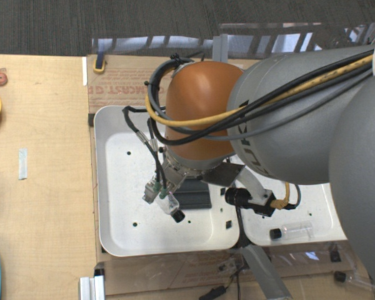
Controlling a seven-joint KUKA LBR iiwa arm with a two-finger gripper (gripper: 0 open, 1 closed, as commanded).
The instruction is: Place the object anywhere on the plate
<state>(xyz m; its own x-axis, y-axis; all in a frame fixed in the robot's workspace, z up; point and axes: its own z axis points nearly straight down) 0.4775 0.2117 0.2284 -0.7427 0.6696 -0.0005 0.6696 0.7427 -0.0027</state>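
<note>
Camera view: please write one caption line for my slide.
KUKA arm reaching over the left white bin, gripper low above its floor, small clear object in the right bin.

The light on my bench is even and fairly bright, coming from above. My orange band (200, 105) carries a soft sheen along its top, and my grey arm (312, 117) fades to shade at its lower edge. Under me, faint soft shadows lie on the left bin (122, 167). Glare streaks the metal rail (269, 42) at upper right. Small parts near lower centre look slightly blurred.
</note>
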